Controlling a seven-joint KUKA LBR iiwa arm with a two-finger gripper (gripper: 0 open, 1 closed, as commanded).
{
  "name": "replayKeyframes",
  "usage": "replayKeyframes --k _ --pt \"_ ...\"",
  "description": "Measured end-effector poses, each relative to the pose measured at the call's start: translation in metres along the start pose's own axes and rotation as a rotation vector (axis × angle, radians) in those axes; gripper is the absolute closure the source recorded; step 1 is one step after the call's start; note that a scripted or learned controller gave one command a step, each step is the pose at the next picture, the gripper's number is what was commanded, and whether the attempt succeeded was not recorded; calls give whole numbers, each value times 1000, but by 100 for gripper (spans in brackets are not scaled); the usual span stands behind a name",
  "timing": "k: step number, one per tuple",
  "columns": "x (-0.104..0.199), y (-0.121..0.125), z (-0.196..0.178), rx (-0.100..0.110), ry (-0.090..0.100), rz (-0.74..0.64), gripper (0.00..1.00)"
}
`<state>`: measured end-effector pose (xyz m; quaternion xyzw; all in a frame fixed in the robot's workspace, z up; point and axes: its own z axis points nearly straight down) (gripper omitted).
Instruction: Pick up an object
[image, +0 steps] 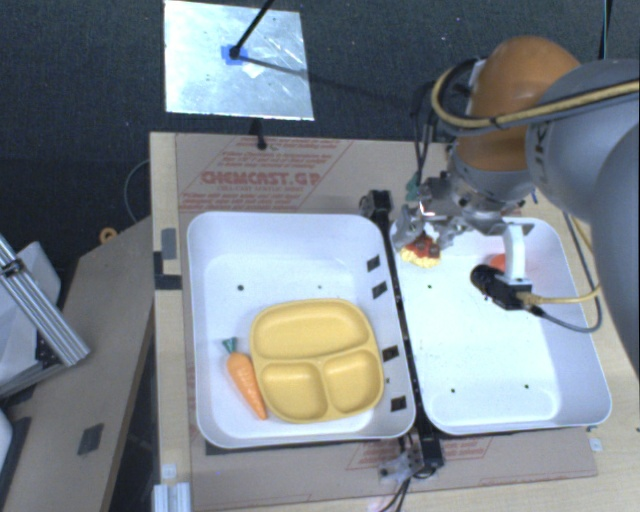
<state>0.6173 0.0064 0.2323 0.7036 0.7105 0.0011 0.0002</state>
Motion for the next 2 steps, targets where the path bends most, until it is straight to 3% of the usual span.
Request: replayKeyframes --k 1,2 --pt "56 9 -9 -2 1 -1 100" --pt "104 14 6 1 0 0 100"
